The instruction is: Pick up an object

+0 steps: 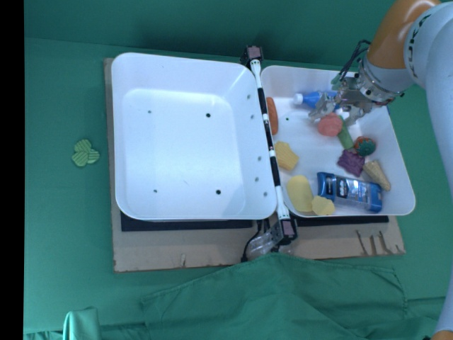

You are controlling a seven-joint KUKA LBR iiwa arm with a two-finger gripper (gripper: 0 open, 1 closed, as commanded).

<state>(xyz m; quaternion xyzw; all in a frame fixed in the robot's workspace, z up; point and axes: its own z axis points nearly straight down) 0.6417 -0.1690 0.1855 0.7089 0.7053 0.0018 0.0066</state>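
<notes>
The arm (425,41) is reaching in from the right, grey links sloping down and leftward, the orange band (400,20) sitting just above the wrist. The wrist is tilting down over the far part of the right bin (400,190), cables looping beside it. The gripper (338,108) is hanging low inside that bin, pointing down and left.

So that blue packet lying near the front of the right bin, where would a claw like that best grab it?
Probably across its narrow width, near the middle, coming straight down from above. The blue packet lies flat and long, running left to right in the right bin, so its long edges give two fingers opposite sides. A yellow piece crowds its left end, so avoid gripping there.
</notes>
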